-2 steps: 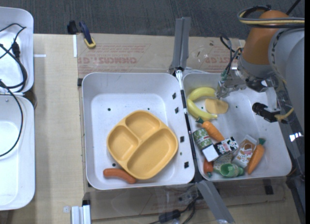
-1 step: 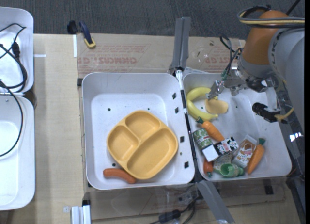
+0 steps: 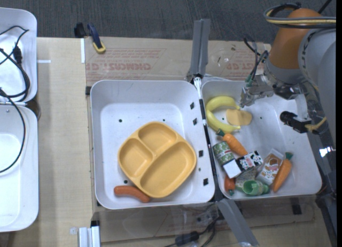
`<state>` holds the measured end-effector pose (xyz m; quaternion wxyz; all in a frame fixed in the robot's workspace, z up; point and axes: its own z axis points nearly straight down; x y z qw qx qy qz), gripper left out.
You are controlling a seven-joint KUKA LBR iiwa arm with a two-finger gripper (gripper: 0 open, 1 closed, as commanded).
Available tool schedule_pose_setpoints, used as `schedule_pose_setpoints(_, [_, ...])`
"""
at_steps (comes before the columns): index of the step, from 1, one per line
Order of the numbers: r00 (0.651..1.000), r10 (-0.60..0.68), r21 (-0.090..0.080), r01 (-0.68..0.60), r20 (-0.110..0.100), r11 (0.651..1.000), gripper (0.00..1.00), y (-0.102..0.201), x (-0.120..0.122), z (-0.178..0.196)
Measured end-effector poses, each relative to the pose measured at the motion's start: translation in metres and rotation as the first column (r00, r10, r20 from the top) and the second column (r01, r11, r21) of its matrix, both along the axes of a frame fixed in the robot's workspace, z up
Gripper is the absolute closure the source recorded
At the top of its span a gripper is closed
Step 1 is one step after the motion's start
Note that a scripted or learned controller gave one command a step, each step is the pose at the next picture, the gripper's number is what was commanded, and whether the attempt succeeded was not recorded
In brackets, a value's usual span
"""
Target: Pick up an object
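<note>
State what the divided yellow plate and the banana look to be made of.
Divided plate: likely moulded plastic with a matte finish, judging by its even yellow colour, soft rounded ridges and lack of sharp glints. Banana: probably a plastic toy, with uniform smooth yellow skin and no blemishes, though real fruit cannot be excluded.

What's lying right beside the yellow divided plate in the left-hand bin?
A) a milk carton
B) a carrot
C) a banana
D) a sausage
D: a reddish sausage lies against the lower left edge of the yellow plate; the banana is in the other bin.
</note>
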<state>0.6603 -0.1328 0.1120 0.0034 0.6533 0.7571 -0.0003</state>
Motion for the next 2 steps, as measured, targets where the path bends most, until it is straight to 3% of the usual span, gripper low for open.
schedule_pose_setpoints(1, [1.000,0.000,0.000,0.000,0.000,1.000,0.00,0.000,0.000,0.000])
schedule_pose_setpoints(2, [0.996,0.091,0.004,-0.091,-0.006,0.996,0.00,0.027,-0.032,-0.021])
